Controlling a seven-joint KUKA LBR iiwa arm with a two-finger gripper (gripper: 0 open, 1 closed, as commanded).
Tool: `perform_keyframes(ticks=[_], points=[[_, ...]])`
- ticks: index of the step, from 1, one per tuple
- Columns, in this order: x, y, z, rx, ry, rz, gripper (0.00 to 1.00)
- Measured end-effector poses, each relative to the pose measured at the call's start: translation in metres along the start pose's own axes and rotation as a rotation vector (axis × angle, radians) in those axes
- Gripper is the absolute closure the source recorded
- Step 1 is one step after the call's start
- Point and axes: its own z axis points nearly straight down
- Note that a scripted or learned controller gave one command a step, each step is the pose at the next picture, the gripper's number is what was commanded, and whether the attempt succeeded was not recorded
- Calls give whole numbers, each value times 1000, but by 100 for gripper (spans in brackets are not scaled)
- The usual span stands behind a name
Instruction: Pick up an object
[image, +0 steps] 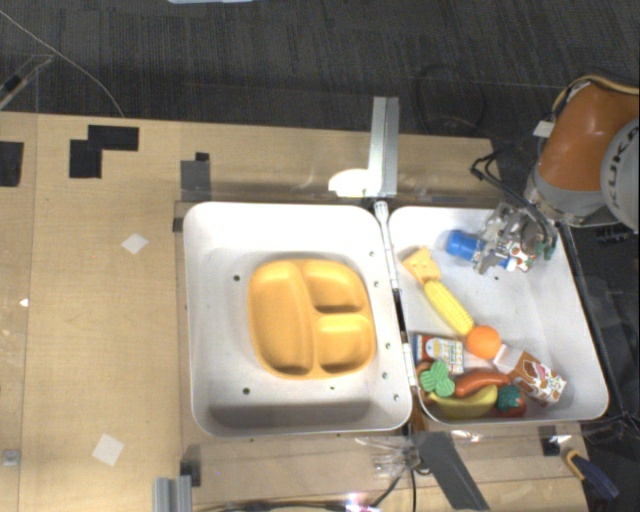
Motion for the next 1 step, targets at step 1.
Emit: perform_keyframes(ticks=[1], points=[[65, 53, -46, -1, 10, 194, 100]])
